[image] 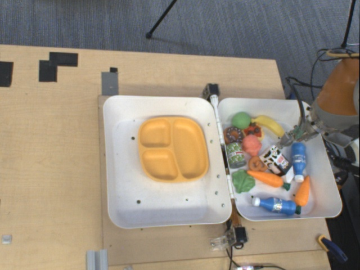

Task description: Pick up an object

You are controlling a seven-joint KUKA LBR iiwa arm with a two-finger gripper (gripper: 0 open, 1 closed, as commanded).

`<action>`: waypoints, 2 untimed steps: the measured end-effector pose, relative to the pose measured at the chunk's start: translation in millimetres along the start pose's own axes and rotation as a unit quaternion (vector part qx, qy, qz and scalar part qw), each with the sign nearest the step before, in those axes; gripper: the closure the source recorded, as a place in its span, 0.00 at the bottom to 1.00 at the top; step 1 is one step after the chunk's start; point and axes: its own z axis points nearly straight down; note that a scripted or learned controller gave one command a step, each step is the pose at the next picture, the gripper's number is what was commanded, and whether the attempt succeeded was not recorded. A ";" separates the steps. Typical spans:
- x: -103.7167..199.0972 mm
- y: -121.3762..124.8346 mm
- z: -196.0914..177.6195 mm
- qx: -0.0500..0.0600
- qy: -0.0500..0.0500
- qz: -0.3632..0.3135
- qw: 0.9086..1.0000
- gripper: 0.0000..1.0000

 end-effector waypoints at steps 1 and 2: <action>50.6 6.6 -69.8 0.003 0.001 -0.037 0.999 1.00; 50.4 5.9 -69.0 0.004 0.001 -0.036 0.999 0.00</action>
